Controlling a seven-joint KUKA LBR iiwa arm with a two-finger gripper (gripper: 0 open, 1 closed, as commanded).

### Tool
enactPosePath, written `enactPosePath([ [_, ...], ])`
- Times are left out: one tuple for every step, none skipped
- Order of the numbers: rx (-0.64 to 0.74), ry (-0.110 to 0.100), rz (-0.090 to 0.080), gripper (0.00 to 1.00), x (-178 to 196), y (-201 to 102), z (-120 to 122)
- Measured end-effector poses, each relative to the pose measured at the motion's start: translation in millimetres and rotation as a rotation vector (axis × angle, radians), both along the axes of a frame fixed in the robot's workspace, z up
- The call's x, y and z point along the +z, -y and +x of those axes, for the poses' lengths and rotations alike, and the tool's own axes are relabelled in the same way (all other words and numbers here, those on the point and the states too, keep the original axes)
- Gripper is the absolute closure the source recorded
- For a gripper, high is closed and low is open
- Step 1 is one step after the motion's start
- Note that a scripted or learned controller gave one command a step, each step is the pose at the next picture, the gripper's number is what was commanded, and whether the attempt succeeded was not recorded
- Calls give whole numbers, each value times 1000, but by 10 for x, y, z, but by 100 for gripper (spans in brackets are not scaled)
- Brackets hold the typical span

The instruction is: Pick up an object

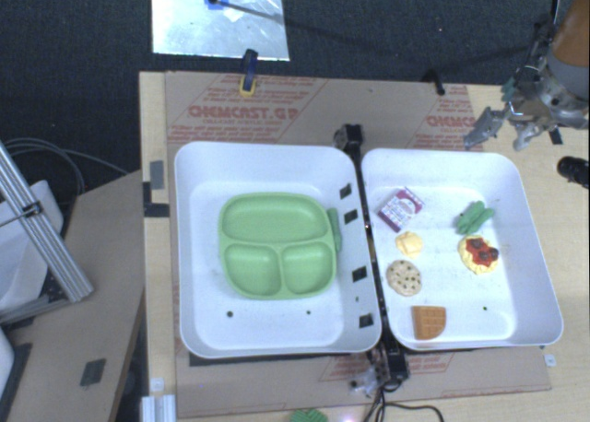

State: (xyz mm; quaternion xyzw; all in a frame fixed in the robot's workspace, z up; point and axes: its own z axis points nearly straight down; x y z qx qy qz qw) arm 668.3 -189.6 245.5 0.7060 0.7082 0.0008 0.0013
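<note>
Beyond the right bin [530, 227], tool [502, 127] hovers open.

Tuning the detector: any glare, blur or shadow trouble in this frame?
Camera view: even soft lighting, faint shadows; glare on the foil sheet up top; white right bin runs bright but the toys stay readable; gripper slightly soft near the right edge.
</note>
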Motion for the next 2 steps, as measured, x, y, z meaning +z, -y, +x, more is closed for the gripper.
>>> enactPosePath([
  [-2,-1,-1,0,-402,172,-313],
  [-4,-6,1,0,-285,143,-1085],
])
